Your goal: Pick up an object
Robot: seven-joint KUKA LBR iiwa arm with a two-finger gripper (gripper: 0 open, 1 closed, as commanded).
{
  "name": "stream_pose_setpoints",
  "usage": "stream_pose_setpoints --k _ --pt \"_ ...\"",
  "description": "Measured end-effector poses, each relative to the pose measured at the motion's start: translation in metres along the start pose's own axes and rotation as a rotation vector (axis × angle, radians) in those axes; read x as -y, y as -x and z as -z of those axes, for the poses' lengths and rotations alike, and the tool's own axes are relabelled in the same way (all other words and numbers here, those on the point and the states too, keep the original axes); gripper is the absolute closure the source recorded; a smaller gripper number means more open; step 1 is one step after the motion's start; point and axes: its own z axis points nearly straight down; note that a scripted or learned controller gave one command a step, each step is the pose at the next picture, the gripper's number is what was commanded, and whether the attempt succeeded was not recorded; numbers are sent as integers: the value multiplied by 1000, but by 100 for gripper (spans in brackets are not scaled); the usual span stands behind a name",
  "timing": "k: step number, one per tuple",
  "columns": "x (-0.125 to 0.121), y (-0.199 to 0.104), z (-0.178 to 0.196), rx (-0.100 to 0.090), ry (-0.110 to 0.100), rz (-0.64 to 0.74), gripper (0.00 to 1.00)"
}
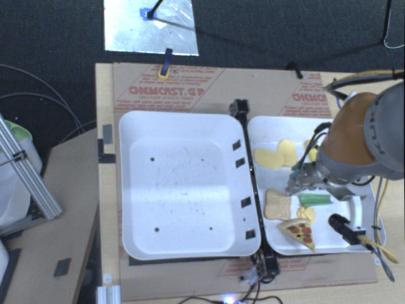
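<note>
The right bin (266,126) holds several toy food items. Two pale yellow pieces (273,157) lie near its far left. A tan toast slice (277,204) sits toward the front left, with a pizza slice (299,231) in front of it. A green piece (315,199) lies just right of the toast, and a small yellow piece (306,214) is beside it. My gripper (297,183) hangs low in this bin, just above the toast's far edge and the green piece's left end. The grey and orange wrist hides the bin's right part.
The left bin (126,170) stands beside the right one, with a black divider with clips (247,182) between them. Both rest on a cardboard sheet (190,87). A shiny metal plate (149,18) lies on the floor beyond.
</note>
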Motion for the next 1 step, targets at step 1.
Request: stream_pose_setpoints --k 1 --pt "36 -61 90 -1 6 4 100"
